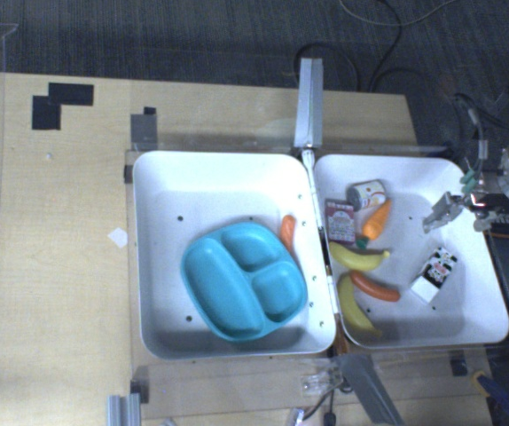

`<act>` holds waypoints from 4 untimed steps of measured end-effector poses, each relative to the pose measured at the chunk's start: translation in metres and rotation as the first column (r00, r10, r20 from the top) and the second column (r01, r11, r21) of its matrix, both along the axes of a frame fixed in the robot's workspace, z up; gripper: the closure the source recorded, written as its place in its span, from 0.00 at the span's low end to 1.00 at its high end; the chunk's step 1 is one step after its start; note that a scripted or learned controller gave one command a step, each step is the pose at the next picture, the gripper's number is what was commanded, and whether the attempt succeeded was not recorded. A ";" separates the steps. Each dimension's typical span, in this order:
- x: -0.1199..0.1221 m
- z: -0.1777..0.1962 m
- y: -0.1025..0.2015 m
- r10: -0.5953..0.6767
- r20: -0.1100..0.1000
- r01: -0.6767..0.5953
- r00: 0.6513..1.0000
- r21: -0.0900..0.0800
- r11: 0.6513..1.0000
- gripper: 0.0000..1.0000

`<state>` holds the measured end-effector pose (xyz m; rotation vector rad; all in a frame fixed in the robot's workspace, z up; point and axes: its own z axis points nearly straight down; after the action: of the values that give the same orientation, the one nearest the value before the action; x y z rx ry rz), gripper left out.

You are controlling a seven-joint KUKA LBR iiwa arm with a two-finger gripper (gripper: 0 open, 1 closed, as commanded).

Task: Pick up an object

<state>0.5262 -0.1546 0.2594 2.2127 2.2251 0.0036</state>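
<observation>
My arm comes in from the right and most of it is cut off at the frame edge, so I see little beyond my wrist and my grey two-finger gripper [441, 211], which hangs over the right side of the right shallow white plastic bin [414, 171]. It is small and blurred here, and I cannot tell how it is set; nothing shows in its grasp.

In that bin I count two yellow bananas: the upper one [358, 257] lies crosswise, the lower one [355, 306] runs along the left wall and is partly covered by a red-orange sausage-shaped toy [376, 287]. There is one orange carrot-like piece with a green end [374, 221], touching a small grey and white can [366, 192] and just beside a dark red printed packet [340, 221], whose label I cannot read. One small white box with black markings [435, 273] lies apart, nearer my gripper.

The left shallow white plastic bin [157, 238] holds one turquoise divided plastic plate with three compartments [244, 280] and one small orange object [287, 232] against the dividing wall, partly hidden by the plate's rim.
</observation>
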 end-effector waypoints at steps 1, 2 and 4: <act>0.028 -0.016 0.046 0.214 0.001 -0.214 0.977 -0.001 0.977 0.00; 0.028 0.003 0.081 0.403 0.003 -0.403 0.915 -0.003 0.915 0.00; 0.050 -0.146 0.048 0.695 0.009 -0.694 0.719 -0.018 0.719 0.00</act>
<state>0.5759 -0.1063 0.1136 1.2107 2.8744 0.0066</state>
